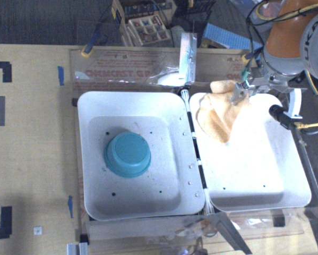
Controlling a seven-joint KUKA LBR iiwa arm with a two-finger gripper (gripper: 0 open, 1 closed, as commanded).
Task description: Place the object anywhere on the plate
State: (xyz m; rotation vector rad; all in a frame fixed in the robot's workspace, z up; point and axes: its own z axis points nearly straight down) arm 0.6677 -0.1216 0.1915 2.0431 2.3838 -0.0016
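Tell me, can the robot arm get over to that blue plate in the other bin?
Probably yes. The blue plate sits alone in the left bin with nothing over it, and the pincer hangs above the right bin's far edge, by the tan cloth.

Arm (294, 28) cut off by the top and right picture edges; visible part sits above the right bin's (265, 195) far right corner. Pincer (239, 93) at that bin's far rim: tips too small and blurred against the tan cloth (218, 118) to tell how they stand, or if they touch the cloth. Cloth's far end washed out by glare, its outline against the right bin's floor unclear. Clutter beyond the right bin cropped by the top edge, unidentifiable.
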